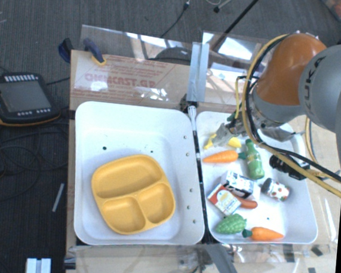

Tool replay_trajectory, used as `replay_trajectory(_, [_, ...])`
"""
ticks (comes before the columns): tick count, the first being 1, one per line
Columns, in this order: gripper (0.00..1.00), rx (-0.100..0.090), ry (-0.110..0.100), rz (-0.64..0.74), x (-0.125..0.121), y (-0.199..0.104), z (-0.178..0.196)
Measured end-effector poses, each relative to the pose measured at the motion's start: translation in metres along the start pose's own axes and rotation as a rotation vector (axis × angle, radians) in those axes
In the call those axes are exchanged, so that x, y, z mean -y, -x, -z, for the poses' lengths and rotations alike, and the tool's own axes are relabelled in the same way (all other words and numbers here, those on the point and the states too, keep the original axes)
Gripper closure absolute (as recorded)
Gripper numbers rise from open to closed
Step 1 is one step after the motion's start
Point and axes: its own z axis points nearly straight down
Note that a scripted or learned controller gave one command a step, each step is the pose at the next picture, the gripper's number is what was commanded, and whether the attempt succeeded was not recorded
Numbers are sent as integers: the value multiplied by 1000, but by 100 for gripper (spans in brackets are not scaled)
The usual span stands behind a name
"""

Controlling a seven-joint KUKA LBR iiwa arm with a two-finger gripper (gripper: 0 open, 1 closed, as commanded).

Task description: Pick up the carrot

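Arm [308,74]: I see it reaching in over the right bin's far end.
Left bin [99,126]: I see a yellow divided plate [133,192].
Right bin [297,220]: I count two carrots, one [220,157] far-left near the end effector, another [264,234] at the near edge beside a green toy [230,224].
End effector [226,131]: I cannot tell its opening.

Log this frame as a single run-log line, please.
stage: approach | hand: over right bin back-left corner, near carrot | second carrot: front of bin | carrot not gripped | yellow tray: left bin
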Motion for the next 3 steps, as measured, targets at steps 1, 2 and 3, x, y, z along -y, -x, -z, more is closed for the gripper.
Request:
replay_trajectory(1, [100, 1, 4, 54, 16, 20, -89])
replay_trajectory(2, [0, 8, 3, 51, 17, 24, -88])
replay_trajectory(3, [0, 12, 14, 126, 77, 48, -91])
